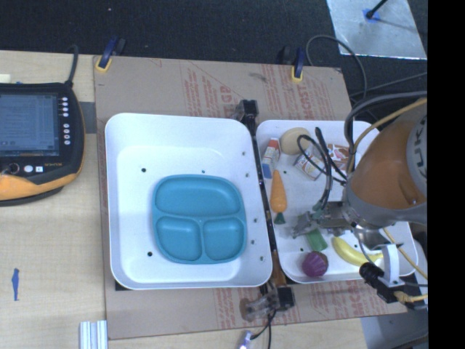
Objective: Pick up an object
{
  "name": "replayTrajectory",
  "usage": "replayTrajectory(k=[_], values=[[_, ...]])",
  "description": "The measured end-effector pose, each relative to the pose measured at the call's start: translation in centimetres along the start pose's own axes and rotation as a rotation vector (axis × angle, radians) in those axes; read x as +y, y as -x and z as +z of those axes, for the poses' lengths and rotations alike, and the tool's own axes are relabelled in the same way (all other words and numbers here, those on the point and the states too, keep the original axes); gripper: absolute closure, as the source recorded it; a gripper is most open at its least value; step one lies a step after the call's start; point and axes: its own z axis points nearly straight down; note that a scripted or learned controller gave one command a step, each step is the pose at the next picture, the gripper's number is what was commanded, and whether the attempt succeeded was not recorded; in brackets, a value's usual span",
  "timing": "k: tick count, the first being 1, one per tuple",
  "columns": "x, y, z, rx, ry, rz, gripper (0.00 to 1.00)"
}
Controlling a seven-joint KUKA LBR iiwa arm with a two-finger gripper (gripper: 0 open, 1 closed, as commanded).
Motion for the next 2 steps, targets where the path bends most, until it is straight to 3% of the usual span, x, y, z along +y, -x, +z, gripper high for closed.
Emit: replayTrajectory(k=[1,2], values=[[0.06,0.09,-1.00,-0.003,0.002,-0.004,1.00],[0.06,0.09,-1.00,-0.003,0.002,-0.004,0.00]])
